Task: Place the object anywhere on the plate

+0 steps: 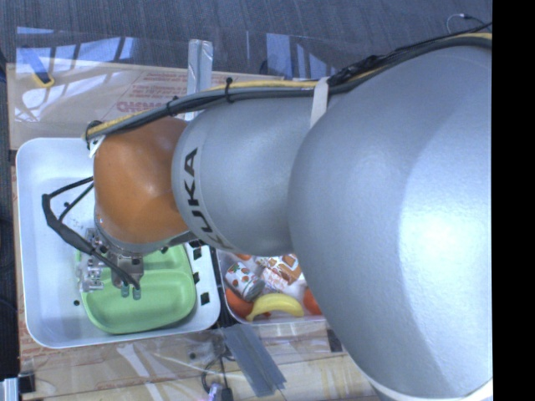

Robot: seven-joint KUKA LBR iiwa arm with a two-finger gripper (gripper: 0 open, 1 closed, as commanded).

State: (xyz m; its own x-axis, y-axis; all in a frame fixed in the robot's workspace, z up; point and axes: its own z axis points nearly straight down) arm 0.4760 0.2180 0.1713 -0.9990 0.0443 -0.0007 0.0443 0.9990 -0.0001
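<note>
Plainly, the arm [334, 165] dominates the scene, its grey bulk reaching in from the right and covering most of both bins, with the orange band [138, 182] sitting above the wrist over the left bin [33, 224]. That white bin holds a green plate [167, 295], rounded and shallow, lying toward the bin's near side. The right bin [251, 320] is mostly hidden; a banana [276, 306] and some packaged snacks [263, 276] peek out beneath the arm. A strip of grey tape [255, 359] lies on the counter [150, 362] just in front of the bins.

The jaws [125, 288] hang over the plate's left part, close to its surface. How far they stand apart I cannot tell, nor can I make out any object between them; the small metal parts at the wrist blur together.

If the object is in hand, the step seems to be the release. Doing it well calls for lowering until the object nearly touches the plate, keeping inside the raised rim, opening gently, then lifting straight up so nothing is dragged off the green surface.
</note>
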